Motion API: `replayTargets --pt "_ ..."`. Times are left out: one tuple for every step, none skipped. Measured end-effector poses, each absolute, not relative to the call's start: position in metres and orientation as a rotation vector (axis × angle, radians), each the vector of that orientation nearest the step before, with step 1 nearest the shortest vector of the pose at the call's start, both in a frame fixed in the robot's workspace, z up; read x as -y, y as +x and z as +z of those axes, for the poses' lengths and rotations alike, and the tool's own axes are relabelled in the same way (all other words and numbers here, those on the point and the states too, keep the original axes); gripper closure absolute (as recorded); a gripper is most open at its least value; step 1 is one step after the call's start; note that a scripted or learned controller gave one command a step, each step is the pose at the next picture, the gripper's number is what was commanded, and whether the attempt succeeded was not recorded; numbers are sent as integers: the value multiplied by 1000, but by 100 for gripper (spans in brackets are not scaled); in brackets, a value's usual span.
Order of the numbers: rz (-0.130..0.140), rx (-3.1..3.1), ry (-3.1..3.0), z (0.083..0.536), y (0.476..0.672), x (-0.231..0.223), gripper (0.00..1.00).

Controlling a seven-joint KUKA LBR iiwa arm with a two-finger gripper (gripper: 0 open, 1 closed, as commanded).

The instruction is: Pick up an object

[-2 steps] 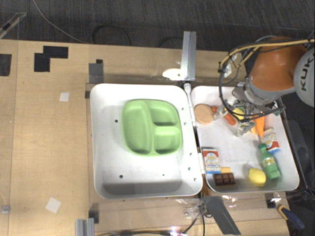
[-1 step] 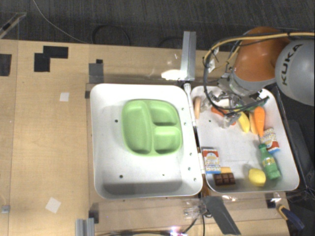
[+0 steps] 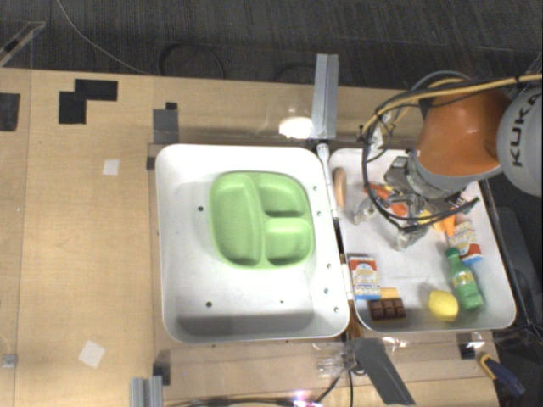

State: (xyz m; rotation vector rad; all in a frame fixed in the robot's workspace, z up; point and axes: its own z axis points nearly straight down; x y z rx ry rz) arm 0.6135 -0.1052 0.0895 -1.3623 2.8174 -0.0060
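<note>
My gripper [image 3: 383, 225] hangs low in the right bin [image 3: 501, 312], below the arm's orange band [image 3: 458, 138]. Its two grey fingers [image 3: 363, 214] stand apart, open, over bare white bin floor, with nothing between them. Small orange pieces [image 3: 382, 195] lie just behind the fingers, partly hidden by the wrist and cables. Toward the front of this bin are a small red-and-white carton [image 3: 363, 276], a brown chocolate bar [image 3: 389, 309], a yellow lemon [image 3: 443, 305] and a green bottle [image 3: 466, 283]. A wooden-handled tool [image 3: 339, 186] lies along the bin's left wall.
The left bin [image 3: 182, 295] holds a green divided plate [image 3: 259, 219]. A metal post [image 3: 326, 96] stands behind the gap between the bins. Black cables [image 3: 382, 117] loop around the wrist. A small red-capped item [image 3: 462, 236] sits near the bottle.
</note>
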Motion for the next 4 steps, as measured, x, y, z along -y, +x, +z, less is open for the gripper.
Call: replayTargets --pt "-5 -2860 -1266 89 632 94 0" --pt "-9 -2739 -1512 89 672 108 0" --pt "-7 -2781 -1438 89 627 127 0" --pt "-8 -2770 -1455 89 663 108 0"
